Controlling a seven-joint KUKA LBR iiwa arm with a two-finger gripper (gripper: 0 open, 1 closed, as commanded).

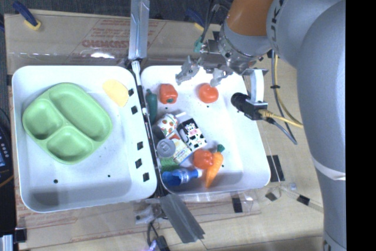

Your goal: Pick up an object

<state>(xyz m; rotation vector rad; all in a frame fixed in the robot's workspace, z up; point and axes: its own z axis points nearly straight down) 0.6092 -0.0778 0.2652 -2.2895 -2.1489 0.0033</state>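
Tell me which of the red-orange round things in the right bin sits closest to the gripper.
The small red-orange ball at the bin's far end, just below the gripper; the red pepper-like one sits further left.

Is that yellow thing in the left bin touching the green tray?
Apart. The camera view shows a strip of white bin floor between the yellow object and the rim of the green divided tray in the left bin.

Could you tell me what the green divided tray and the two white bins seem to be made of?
The green tray looks like molded plastic with a matte finish: even color, soft rounded compartment edges, no sharp glare. The left bin and right bin look like smooth white plastic too, slightly glossy, with rounded corners and faint sheen along the rims. Coated metal cannot be ruled out from looks alone.
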